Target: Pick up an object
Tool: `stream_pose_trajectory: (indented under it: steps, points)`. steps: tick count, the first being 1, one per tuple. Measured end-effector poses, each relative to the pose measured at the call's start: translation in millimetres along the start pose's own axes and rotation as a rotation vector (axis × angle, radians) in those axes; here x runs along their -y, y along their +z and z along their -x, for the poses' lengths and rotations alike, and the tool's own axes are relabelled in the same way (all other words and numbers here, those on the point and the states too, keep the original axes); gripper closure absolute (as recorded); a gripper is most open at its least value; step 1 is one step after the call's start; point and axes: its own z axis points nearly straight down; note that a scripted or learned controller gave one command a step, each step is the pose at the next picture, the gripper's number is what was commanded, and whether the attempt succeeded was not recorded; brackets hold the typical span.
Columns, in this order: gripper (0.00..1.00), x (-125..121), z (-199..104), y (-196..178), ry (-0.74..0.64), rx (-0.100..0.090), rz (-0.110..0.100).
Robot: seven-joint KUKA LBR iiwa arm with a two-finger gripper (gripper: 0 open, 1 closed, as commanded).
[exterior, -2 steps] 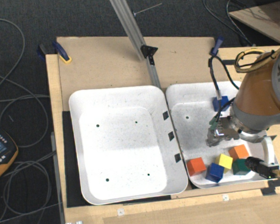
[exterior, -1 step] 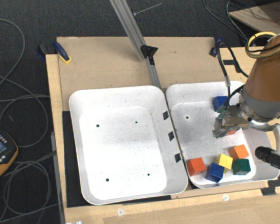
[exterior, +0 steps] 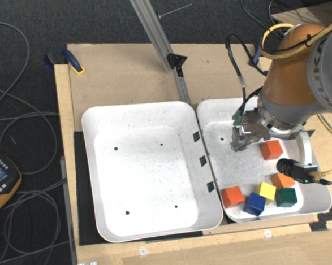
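Observation:
My gripper [exterior: 239, 142] hangs over the middle of the right bin [exterior: 222, 122], its fingers pointing down and left toward bare bin floor. Nothing shows between them. An orange block [exterior: 271, 149] lies just right of the gripper. Along the bin's front edge sit a second orange block [exterior: 233, 196], a blue block [exterior: 254, 204], a yellow block [exterior: 267, 190], a green block [exterior: 285, 196] and another orange block [exterior: 283, 180] partly behind a black part of the arm.
The left bin [exterior: 97, 128] lies beside the right one, separated by a rim with black clips [exterior: 202, 160]. A metal pole [exterior: 159, 39] slants across the back. Cables run on the floor at left and behind the arm.

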Motion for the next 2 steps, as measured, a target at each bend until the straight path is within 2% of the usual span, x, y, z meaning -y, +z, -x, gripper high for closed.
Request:
stream_pose_trajectory:
  steps: [1, 2]
  points:
    - [1.00, -28, -46, -13, 0.000, 0.000, 0.001]
    - [1.00, -50, -106, -14, -0.001, -0.001, -0.001]
